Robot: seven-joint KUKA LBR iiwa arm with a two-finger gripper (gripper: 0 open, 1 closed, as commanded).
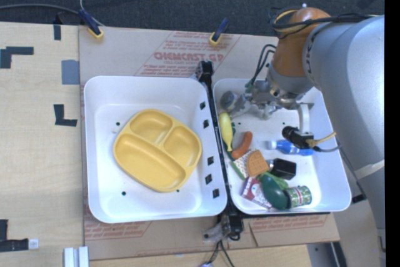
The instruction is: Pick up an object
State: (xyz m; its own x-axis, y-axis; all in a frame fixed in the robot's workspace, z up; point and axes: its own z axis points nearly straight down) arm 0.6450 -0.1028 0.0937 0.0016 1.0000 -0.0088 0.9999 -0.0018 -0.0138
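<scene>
A: Gripper (259, 103), status? Candidate stock?

B: Low at the far end of the right bin (325, 134); whether it is spread or pressed together, I cannot tell. Just below it: yellow banana (225, 128) against the divider, sausage (242, 144) beside that. Further below: cracker (257, 163), green avocado (273, 190), small can (300, 196).

A: Handling?

B: Probably light, rigid toy food. Banana: smooth, curved; take across its narrow middle. Can: round, likely to roll.

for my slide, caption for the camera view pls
Arm's pincer low in right bin of cluttered small items; yellow divided plate in left bin.
</scene>
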